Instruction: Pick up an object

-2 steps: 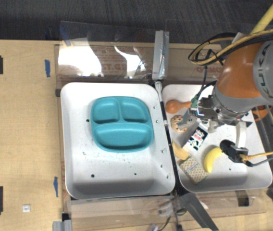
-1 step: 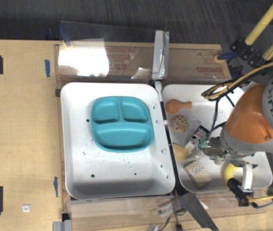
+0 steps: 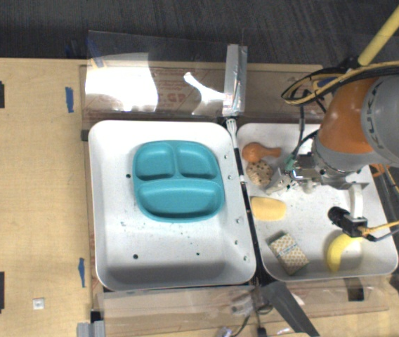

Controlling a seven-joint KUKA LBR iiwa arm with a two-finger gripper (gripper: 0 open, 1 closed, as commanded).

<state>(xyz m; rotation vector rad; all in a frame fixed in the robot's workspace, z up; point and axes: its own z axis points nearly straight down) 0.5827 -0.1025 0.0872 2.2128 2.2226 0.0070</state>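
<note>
- You are at the reach-in stage: the arm (image 3: 368, 128) comes in from the right and hangs over the right bin (image 3: 389, 258), with the gripper (image 3: 287, 177) low at the bin's far left corner.
- The gripper sits right at a speckled tan block (image 3: 259, 172); just beyond it, toward the far wall, lies an orange-brown pear-shaped piece (image 3: 259, 150).
- You cannot tell from this slant how the gripper stands, nor whether anything is caught in it; treat nothing as held yet.
- Other candidates in the right bin: a pale yellow lump (image 3: 268, 208) just near of the gripper, a patterned sponge-like block (image 3: 288, 252) at the near edge, and a yellow lemon-like piece (image 3: 340, 250) at the near right, partly behind a black cable end.
- The left bin (image 3: 108, 209) carries a teal divided tray (image 3: 178, 179), well apart from the gripper.
- Your next move, as I judge it, calls for a clean close on the speckled block, then a straight lift; the bin wall and the crowding neighbours leave little room, so watch for a glancing grip.
</note>
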